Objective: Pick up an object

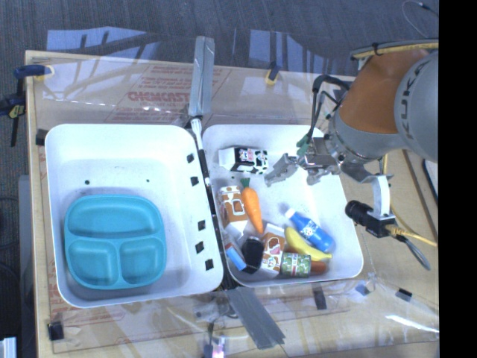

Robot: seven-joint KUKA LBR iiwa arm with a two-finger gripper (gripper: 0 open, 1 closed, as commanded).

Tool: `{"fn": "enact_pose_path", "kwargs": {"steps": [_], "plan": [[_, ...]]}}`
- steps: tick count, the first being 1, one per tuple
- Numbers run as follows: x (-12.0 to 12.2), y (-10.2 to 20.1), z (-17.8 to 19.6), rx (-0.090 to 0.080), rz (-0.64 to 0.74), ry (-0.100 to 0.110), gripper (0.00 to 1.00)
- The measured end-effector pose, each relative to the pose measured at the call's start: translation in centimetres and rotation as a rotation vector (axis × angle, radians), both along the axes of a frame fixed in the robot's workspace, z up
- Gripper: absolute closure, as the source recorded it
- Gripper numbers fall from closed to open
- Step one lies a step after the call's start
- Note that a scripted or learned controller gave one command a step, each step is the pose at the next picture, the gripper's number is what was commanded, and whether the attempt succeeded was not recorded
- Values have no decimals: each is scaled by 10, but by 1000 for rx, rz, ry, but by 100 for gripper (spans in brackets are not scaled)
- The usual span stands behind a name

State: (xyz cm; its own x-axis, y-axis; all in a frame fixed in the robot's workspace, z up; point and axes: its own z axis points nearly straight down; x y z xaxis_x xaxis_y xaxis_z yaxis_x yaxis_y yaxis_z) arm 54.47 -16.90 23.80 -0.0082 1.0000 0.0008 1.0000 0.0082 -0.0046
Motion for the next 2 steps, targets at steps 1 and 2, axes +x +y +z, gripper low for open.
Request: {"fn": "enact_pose_path", "kwargs": {"steps": [1, 2], "plan": [[35, 26, -122, -2, 60, -19, 0], [30, 19, -132, 1, 100, -32, 0]]}}
